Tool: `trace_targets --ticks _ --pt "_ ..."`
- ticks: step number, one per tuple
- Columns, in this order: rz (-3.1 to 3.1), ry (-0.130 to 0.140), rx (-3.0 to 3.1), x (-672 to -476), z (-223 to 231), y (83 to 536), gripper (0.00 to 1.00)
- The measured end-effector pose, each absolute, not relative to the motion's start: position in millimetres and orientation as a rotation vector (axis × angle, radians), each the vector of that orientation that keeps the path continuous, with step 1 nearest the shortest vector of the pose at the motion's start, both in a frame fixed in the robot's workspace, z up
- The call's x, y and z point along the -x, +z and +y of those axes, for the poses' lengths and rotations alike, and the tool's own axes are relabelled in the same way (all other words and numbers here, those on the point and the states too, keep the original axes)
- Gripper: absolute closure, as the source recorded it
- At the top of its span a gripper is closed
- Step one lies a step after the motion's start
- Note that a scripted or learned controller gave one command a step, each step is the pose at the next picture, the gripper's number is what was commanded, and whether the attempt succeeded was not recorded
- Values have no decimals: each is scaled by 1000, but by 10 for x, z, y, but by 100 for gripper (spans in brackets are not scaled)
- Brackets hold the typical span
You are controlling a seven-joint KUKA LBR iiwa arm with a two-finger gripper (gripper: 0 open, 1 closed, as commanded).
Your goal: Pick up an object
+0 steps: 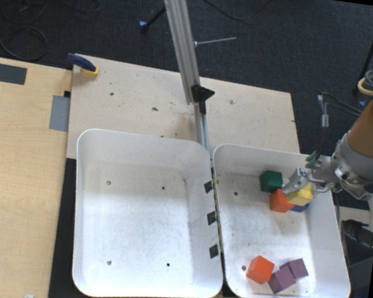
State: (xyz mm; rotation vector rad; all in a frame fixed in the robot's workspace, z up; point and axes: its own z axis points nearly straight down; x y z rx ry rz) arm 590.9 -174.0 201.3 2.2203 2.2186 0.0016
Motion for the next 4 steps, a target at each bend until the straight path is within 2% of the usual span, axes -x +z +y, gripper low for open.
trace_targets --ticks 1,2,3,4 --pt "2222 0 -2222 -5905 -1755 2286 100" --pt "2230 -1 -2220 -5796 -1192 2313 100" --pt "2228 -2 -2222 -5834 -757 2266 100" --pt "2230 -3 -2222 -5741 -264 2317 100"
